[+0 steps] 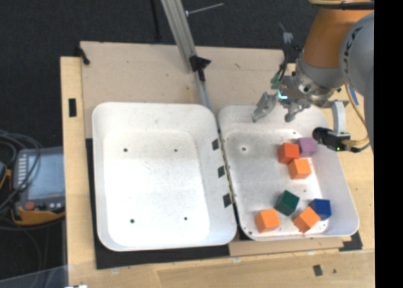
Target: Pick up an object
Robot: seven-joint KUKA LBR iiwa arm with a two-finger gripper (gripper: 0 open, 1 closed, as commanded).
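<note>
My gripper (277,112) hangs over the far edge of the right bin (252,173), open, its two grey fingers spread with nothing between them. Below it in that bin lie several blocks. An orange-red block (289,152) touches a purple block (307,147), and an orange block (300,168) sits just in front of them. Near the bin's front edge are a dark green block (287,202), an orange block (267,219), another orange block (306,218) and a blue block (320,208).
The left bin (154,173) stands beside the right one, with small black clips along the seam between them. A slanted metal rail (179,25) rises from the back of the bench. A monitor and cables (34,183) sit off the bench's left side.
</note>
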